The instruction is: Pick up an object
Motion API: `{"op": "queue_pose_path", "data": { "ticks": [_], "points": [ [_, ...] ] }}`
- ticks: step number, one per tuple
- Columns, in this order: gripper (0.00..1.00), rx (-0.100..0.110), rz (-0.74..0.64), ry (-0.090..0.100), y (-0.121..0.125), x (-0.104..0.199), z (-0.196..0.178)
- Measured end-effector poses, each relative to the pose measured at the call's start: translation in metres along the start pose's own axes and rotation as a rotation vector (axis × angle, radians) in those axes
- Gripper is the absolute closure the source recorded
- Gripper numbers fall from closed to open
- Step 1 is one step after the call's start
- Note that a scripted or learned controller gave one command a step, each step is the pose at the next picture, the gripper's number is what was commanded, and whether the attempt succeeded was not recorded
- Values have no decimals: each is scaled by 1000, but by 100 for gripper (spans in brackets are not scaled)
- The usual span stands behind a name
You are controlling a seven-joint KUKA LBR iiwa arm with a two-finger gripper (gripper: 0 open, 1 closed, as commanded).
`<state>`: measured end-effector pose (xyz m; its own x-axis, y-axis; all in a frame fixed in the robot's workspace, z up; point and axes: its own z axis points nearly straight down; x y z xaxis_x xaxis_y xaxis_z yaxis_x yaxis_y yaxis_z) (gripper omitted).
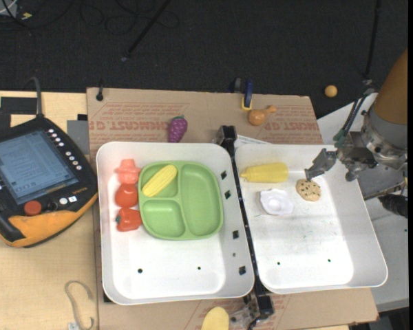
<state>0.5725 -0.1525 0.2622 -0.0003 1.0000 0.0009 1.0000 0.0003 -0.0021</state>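
Reaching in from the right, the gripper (315, 170) hangs over the upper right part of the right bin (344, 267), its dark fingers pointing down and to the left. Whether those fingers are spread or closed I cannot tell, and nothing shows between them. Just below the fingertips lies a cookie (308, 190), flat on the bin floor, very near the gripper but apparently apart from it. To its left sits a small white object (276, 202), and above that a yellow bottle (265, 173) lies on its side near the bin's upper left.

In the left bin (165, 280) rests a green divided plate (182, 201) with a corn cob (157, 180) in its upper left compartment. Beside the plate's left edge stand three orange-red pieces (126, 195) in a column.

On the cardboard behind the bins lie a purple grape bunch (177, 128) and an orange pear-shaped toy (260, 115). A black and orange control pendant (34, 177) sits on the desk (27, 280) well to the left, and a yellow lemon-like toy (215, 318) lies at the front edge.
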Motion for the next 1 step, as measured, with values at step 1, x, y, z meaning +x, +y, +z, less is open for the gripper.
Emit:
{"op": "queue_pose_path", "data": {
  "ticks": [1],
  "points": [
    [0, 4, -1, 1, -4, -1, 45]
  ]
}}
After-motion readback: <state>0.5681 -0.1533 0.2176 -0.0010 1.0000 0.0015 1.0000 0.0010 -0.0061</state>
